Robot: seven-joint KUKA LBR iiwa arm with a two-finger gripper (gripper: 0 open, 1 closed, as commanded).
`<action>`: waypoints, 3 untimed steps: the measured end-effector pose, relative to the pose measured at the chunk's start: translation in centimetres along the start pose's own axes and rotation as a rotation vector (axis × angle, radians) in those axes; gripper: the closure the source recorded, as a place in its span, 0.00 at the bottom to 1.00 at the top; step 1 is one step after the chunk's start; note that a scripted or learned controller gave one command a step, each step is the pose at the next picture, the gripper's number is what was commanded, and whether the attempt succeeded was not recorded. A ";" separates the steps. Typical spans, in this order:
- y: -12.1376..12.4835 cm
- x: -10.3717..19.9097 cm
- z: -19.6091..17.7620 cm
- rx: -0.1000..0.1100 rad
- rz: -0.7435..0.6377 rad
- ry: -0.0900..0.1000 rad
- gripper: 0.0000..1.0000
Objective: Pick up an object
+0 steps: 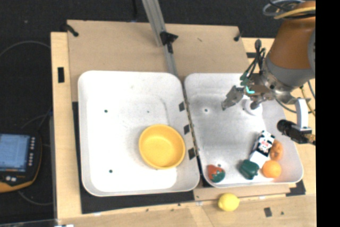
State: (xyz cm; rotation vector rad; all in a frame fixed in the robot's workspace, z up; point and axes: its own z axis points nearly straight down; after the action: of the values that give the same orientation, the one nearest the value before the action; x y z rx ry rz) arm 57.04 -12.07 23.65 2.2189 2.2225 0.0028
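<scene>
A: Hovering over the upper part of the right bin (pixel 212 87), the gripper (pixel 241 101) has its fingers spread apart with nothing between them, just bare bin floor beneath.

B: So which thing should it go for?

A: The candidates sit clustered in the bin's near right corner: a black-and-white toy (pixel 263 145), an orange ball (pixel 272 169) just beside it, a dark green piece (pixel 248 169) and a red-and-green fruit (pixel 215 172) nearer the divider.

B: How would they handle?

A: They look like small plastic play pieces, so I judge them light and stiff, not fragile. The orange ball is round and likely slick; it could squirt out unless pinched across its widest part. The black-and-white toy looks elongated, so closing across its narrow waist seems the safer hold.

B: And the yellow bowl (pixel 161 146)?

A: It sits in the left bin (pixel 106 93), well apart. Only its thin rim offers a grip. A yellow lemon (pixel 228 202) lies outside, on the bench.
</scene>
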 end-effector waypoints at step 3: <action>-0.5 -0.4 13.8 0.003 0.003 -0.002 0.00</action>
State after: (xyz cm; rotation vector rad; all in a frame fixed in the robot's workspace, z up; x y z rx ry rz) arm 56.54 -12.43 9.89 2.2230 2.2191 -0.0036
